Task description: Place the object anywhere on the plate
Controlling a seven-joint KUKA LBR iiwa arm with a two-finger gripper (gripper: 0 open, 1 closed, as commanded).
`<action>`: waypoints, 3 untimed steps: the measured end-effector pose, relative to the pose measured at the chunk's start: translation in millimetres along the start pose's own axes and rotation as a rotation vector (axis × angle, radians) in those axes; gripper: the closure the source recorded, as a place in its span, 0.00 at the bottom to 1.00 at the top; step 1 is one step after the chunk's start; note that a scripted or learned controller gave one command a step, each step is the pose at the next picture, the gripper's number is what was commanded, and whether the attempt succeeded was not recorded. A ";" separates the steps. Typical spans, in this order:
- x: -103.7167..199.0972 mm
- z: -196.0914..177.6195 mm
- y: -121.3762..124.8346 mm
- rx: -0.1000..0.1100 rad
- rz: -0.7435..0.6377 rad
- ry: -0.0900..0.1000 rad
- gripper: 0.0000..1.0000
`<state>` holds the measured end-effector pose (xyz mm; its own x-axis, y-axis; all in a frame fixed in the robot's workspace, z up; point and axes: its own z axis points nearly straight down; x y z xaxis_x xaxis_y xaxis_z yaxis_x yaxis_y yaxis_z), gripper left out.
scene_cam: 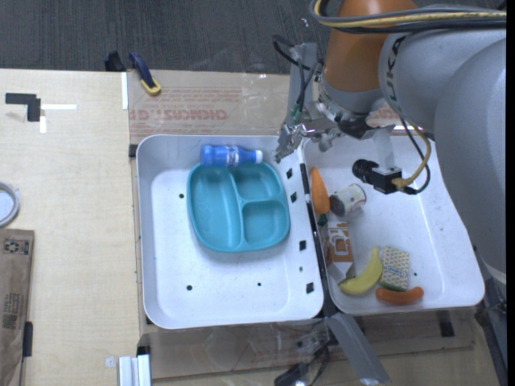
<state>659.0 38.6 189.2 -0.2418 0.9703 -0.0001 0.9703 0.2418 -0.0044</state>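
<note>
Pincer (283,148) beside blue bottle (229,155), apart.

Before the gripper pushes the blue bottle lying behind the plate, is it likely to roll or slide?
The blue bottle lies on its side against the back rim of the teal plate, so it would probably roll if nudged across its length. It looks like small plastic, likely light. Its smooth round body may slip between fingers.

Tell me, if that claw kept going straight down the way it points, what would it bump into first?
Probably the raised white rim between the two bins, near the cap of the blue bottle. The gripper hangs about over that edge, but depth is hard to judge from this slanted view, so it might just graze the bottle instead.
</note>
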 end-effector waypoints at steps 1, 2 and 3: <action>-26.9 -0.4 -13.0 -0.001 -0.153 0.000 0.00; 32.0 0.4 7.9 -0.001 0.237 -0.001 0.00; -79.4 -128.7 -33.5 -0.001 0.414 -0.002 0.00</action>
<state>646.2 -46.4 318.1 0.1686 0.9857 -0.0035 0.9857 -0.1686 -0.0022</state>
